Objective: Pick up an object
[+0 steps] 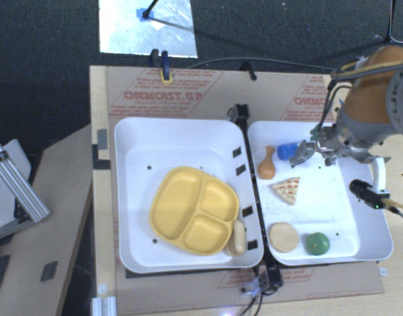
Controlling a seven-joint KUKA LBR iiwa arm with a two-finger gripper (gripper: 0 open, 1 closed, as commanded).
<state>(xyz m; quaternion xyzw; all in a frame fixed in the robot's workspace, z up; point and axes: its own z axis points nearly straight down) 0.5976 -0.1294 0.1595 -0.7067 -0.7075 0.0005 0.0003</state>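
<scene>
One gripper [305, 151] is hovering low in the right bin [369, 242], fingers parted and empty, just beside a blue object [287, 150]. Approach step, likely. Next move is calling for descending and closing on it; chicken drumstick [267, 164] is lying close.

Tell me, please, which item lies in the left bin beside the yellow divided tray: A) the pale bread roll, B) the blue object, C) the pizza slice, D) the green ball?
A: the pale bread roll rests against the yellow divided tray in the left bin, while the other three items lie in the right bin.
</scene>
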